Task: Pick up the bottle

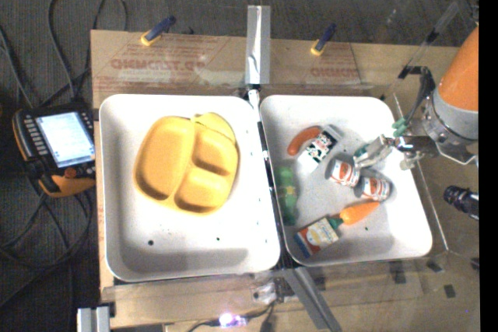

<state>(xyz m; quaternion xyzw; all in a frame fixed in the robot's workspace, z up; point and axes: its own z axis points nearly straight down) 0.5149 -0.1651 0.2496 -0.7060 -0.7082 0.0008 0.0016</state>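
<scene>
The brown cardboard-topped table (194,66) carries two shallow white plastic bins side by side, split by a grey metal divider bar (257,43). The left white bin (124,245) holds a large yellow moulded plastic tray (188,164) with several compartments, lying in the middle of it. The right white bin (405,233) holds the smaller things. From the right edge the grey arm with its orange band (467,82) reaches over that bin's upper right part, and its metal claw (373,152) hangs just above the cluster of cans; whether the claw is spread or clenched I cannot tell, and nothing is plainly caught in it. The small bottle with the green neck and a yellow and red label (319,233) lies on its side near the front wall of the right bin, well below the claw, its neck just beside an orange plastic carrot (360,212). Two small red and white cans (359,179) lie close together above the carrot. A black and white carton (320,147) sits beside a red sausage-shaped toy (302,139) toward the back. A green lumpy toy (287,190) lies against the bin's left wall. Left of the table, a black handheld screen with an orange base (56,144) rests on the floor.
</scene>
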